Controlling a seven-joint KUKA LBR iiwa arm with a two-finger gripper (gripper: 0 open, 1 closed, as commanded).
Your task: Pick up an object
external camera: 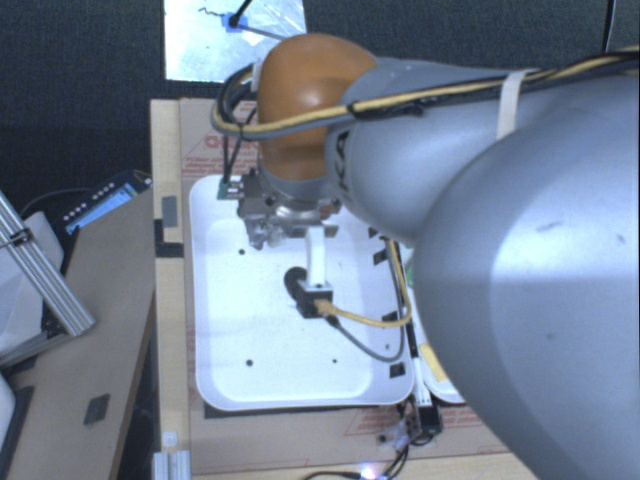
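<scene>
Closest to me, the grey arm swings in from the right and blocks most of that side. Below it at the front, the tan bench shows its edge, with a small dark square lying on the side board to the left.

On the bench sit the 2 white bins. The left bin is in plain sight, its floor marked by a few small dark dots. Of the right bin I see just a sliver of the front corner under the arm. In that sliver lies a yellow-green thing, too hidden to name, close to the wall nearest the left bin.

Further in, the gripper hangs over the far half of the left bin, well apart from the yellow-green thing. I cannot tell whether it is spread or pressed together, and nothing shows in its grasp. The orange band bulges right above it.

Off to the left stand a slanted metal rail and a dark box with blue markings. Farthest back, a shiny sheet lies against the dark backdrop.
</scene>
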